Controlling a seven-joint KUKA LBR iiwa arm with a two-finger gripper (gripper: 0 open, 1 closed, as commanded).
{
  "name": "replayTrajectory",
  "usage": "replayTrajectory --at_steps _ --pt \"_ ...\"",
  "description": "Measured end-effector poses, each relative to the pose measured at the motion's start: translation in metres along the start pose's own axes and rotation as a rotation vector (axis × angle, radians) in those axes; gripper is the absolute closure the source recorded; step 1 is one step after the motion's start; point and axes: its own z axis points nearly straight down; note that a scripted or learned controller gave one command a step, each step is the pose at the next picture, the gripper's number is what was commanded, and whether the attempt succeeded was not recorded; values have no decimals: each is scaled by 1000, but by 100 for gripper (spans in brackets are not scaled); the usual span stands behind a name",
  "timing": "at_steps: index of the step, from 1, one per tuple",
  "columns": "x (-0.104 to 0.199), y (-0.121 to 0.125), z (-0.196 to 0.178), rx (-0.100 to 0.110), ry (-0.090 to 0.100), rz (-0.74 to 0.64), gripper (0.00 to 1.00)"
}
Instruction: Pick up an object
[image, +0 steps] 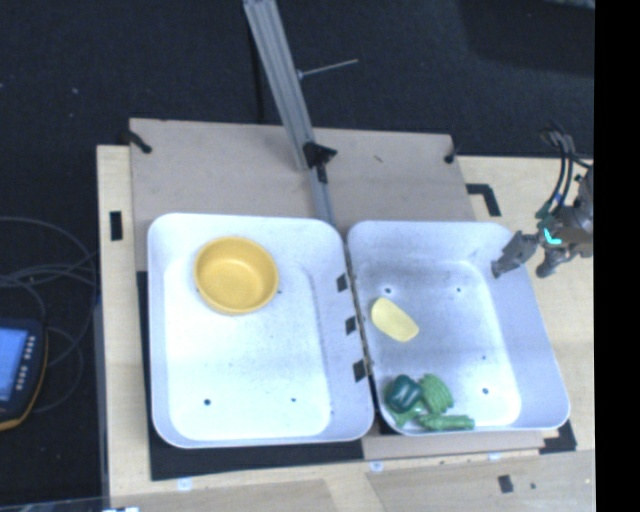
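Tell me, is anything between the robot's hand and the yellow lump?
No. In the camera view, just bare white bin floor lies between the hand and the pale yellow oval lump.

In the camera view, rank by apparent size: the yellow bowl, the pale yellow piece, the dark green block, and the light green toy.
1. yellow bowl, clearly largest.
2. pale yellow piece.
3. dark green block and light green toy: similar, touching, outlines merging, so unranked.
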Motion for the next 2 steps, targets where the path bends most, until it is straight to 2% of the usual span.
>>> replayTrajectory --at_steps 1,2 --pt "0 0 0 0 0 0 0" --pt "5 8 54 5 0 0 0"
